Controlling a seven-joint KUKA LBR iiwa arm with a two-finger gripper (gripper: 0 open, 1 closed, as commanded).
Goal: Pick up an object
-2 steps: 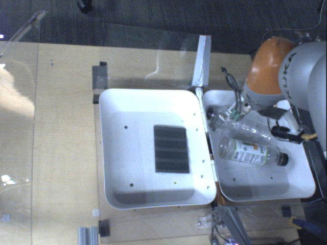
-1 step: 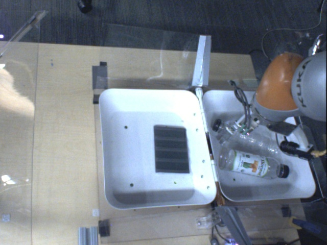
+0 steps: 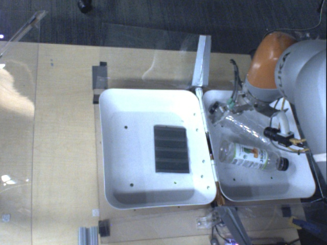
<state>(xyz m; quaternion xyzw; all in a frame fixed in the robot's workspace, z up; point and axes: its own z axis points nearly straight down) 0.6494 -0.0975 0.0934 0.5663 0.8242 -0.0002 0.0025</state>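
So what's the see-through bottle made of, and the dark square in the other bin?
The bottle looks like clear glossy plastic: you can see through it, and it has a green-and-white label. The dark square seems a matte ribbed pad, perhaps rubber or foam; hard to be sure.

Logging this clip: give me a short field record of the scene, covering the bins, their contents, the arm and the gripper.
left bin: holds a dark ribbed pad
right bin: holds a clear bottle with a green label, lying on its side, and a clear plastic item above it
arm: reaches over the right bin's upper part
gripper: low near the clear plastic item; hold not discernible
task status: no pickup visible
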